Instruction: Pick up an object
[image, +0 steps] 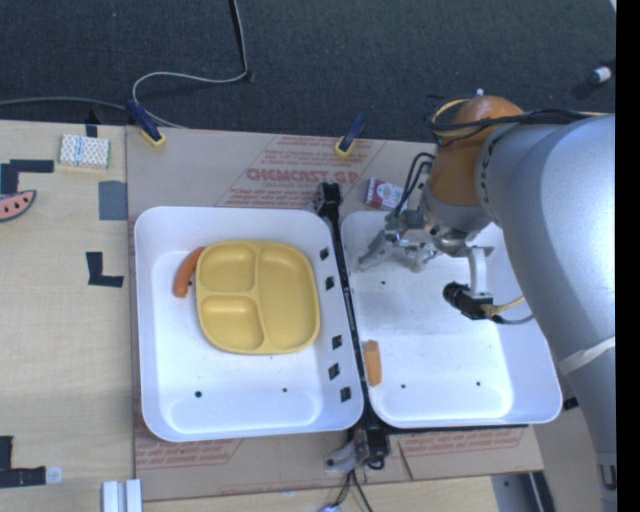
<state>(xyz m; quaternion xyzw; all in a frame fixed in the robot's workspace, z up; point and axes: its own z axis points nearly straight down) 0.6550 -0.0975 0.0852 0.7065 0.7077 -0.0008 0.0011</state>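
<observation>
My gripper (398, 257) hangs over the back left part of the right bin (520, 400), below the orange band (470, 150) on the arm. Its fingers (371, 252) are spread apart and open, with nothing between them. A small orange piece (372, 362) lies against the right bin's left wall, nearer the front and well apart from the gripper. In the left bin (160, 400) rests a yellow divided plate (258, 296). An orange sausage-shaped toy (185, 272) lies along the plate's left edge.
The grey arm (560, 230) covers the right bin's right side, with a black fitting (468, 299) and cable over the bin floor. A small packet (381, 192) lies behind the bins. Black clips (334, 343) line the shared wall. Clamps (147, 122) hold the cardboard's back edge.
</observation>
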